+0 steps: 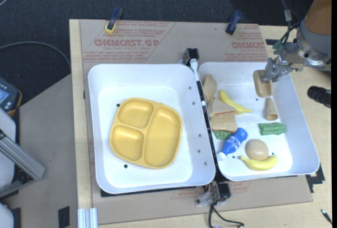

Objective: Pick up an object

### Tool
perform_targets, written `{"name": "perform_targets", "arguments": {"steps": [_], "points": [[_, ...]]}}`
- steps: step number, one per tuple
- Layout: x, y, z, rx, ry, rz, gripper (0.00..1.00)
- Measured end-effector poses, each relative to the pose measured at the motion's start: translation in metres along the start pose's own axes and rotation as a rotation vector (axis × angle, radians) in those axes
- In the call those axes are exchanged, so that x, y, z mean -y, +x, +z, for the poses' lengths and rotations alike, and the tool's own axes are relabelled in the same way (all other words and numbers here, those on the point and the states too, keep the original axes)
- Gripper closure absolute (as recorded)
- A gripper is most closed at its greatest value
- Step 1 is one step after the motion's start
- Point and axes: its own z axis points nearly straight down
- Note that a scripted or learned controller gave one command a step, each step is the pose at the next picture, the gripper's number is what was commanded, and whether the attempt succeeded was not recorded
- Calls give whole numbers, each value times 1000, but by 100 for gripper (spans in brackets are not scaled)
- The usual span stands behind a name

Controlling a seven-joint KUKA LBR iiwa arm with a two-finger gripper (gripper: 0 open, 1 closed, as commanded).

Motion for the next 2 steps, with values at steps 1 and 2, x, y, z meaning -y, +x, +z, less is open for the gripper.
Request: {"name": "perform_targets", "arguments": {"steps": [1,2], "points": [[46,24,-4,-1,1,1,100],[92,55,14,-2,3,-1,100]]}}
